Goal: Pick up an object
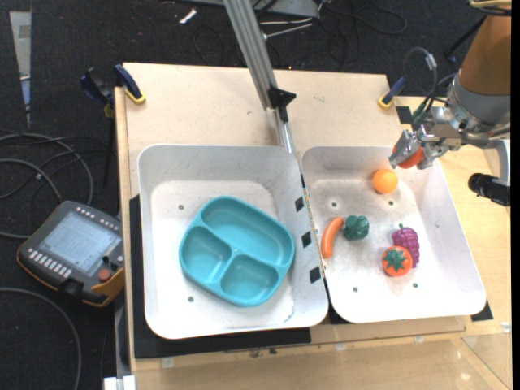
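My gripper (411, 154) hangs over the back right corner of the right bin (455, 291). A small red-orange object (409, 158) shows between its fingers, lifted off the bin floor, and the fingers are shut on it. Just below and to the left lies an orange ball (385, 181). Further forward in the same bin are a green broccoli-like piece (355, 227), an orange carrot (331, 236), purple grapes (407, 239) and a red tomato with a green top (396, 262).
The left bin (162, 177) holds a teal divided plate (236, 250). A slanted metal pole (253, 43) runs down to the bins' shared wall. A teach pendant (69, 250) lies on the floor at the left.
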Controlling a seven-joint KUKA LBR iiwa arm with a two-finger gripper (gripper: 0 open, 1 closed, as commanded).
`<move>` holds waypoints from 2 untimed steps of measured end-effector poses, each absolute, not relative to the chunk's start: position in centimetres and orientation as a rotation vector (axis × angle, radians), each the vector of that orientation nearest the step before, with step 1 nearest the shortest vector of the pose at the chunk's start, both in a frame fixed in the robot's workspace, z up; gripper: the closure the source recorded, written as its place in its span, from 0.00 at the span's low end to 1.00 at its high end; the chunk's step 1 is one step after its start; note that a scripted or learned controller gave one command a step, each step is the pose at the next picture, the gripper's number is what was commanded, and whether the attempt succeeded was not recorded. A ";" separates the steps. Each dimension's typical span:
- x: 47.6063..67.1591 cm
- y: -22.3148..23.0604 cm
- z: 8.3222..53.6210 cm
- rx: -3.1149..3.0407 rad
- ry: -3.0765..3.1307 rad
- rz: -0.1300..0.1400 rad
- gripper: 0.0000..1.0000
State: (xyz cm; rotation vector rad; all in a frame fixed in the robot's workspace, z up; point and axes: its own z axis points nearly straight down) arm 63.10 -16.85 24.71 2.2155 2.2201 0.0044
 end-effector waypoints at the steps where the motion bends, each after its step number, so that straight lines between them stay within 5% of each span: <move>1: 62.9 -10.7 24.8 2.213 2.232 0.003 1.00; 2: 61.4 -4.9 25.3 2.214 2.233 0.001 1.00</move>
